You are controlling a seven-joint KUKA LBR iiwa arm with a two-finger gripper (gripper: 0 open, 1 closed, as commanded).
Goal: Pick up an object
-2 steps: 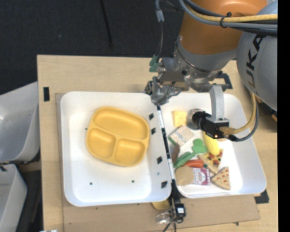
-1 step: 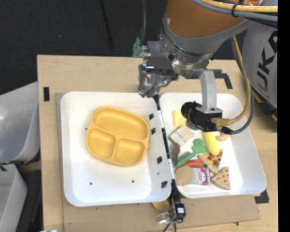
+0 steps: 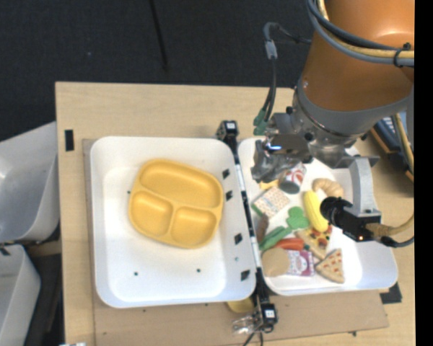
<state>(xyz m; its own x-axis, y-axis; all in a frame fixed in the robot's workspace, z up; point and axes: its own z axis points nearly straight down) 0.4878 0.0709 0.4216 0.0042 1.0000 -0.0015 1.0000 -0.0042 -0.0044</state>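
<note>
My gripper (image 3: 273, 166) hangs over the back left part of the right bin (image 3: 379, 269), low above a heap of toy food. Just below it lies a small patterned box (image 3: 272, 202), and a red and white item (image 3: 295, 176) shows at its right side. A yellow banana (image 3: 315, 210), a green piece (image 3: 290, 224), a red-orange stick (image 3: 291, 244), a pink and white packet (image 3: 301, 263) and a pizza slice (image 3: 332, 266) lie further forward. The gripper's body hides whatever lies directly under it.
The left bin (image 3: 115, 265) holds a yellow divided plate (image 3: 176, 202) near its middle. A ridge with black clips (image 3: 239, 193) separates the two bins. The arm's wide orange and grey body (image 3: 361, 42) looms over the back right of the bench.
</note>
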